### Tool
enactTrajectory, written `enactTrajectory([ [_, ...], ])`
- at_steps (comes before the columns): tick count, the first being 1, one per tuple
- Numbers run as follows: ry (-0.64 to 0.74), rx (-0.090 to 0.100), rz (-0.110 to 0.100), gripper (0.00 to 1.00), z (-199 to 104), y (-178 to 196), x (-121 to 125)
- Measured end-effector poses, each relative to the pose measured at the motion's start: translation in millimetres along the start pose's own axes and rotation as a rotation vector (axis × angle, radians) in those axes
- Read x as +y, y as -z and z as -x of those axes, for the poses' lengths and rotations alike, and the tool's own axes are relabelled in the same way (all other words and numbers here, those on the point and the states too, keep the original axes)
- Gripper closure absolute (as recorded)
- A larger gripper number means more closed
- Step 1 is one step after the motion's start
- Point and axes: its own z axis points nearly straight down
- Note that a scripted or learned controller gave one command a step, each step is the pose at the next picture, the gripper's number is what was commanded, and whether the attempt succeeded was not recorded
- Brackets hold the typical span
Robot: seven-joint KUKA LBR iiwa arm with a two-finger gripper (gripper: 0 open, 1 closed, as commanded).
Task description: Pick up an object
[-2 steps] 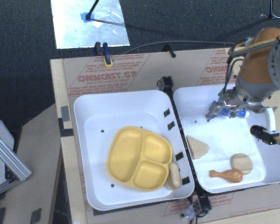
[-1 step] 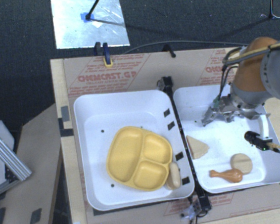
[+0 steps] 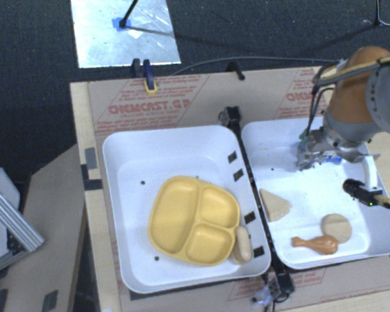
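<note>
We see, camera view, gripper [image 3: 310,155] low over right bin [image 3: 276,136] near its back, we can't tell finger state, triangular wedge [image 3: 275,204], round piece [image 3: 336,226], drumstick [image 3: 316,243] lying in right bin, yellow divided tray [image 3: 193,219] and pale roll [image 3: 242,243] in left bin [image 3: 133,165]

I saw a tan bench [image 3: 68,200] with a brown sheet of board [image 3: 168,102] printed in red letters laid flat on it. On that board sat two shallow white bins side by side, touching along a dark seam: the left bin [image 3: 129,159] and the right bin [image 3: 277,143]. A yellow-and-black clamp [image 3: 148,76] gripped the board's far edge.
</note>
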Motion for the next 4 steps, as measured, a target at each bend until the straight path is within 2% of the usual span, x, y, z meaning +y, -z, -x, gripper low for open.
enactTrajectory([
  [3,0.004,-0.001,0.005,1.00,-12,188,-3],
  [4,0.008,0.002,-0.002,1.00,-67,169,9],
])
